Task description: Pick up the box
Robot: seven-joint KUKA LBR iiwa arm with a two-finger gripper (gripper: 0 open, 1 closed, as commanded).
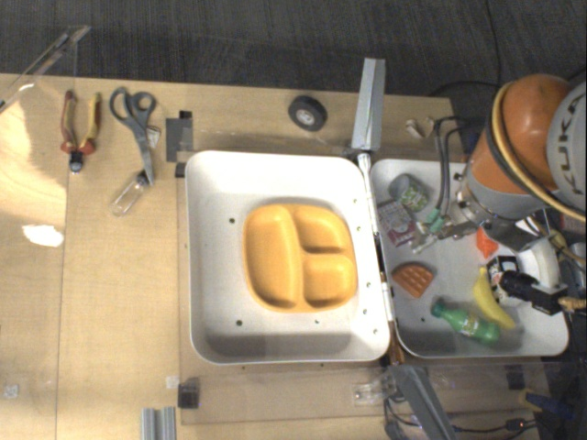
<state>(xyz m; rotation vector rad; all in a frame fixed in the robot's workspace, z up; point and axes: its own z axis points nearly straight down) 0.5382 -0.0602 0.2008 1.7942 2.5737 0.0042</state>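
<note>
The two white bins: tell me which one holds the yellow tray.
The left bin, the one farther from the arm. A yellow three-part tray sits in its middle, while the right bin holds small items such as a banana and a green bottle.

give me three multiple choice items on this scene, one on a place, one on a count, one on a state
1. Where does the yellow divided tray lie?
A. in the left bin
B. in the right bin
C. on the bench by the scissors

2. How many compartments does the tray have?
A. two
B. three
C. five

3. How does the green bottle lie?
A. upright
B. on its side
C. upside down on its cap

Answers:
1. A, the tray sits in the middle of the left bin, away from the gripper over the right bin.
2. B, one long compartment on the left and two smaller ones on the right.
3. B, it lies flat on the right bin's floor beside the banana.
</note>
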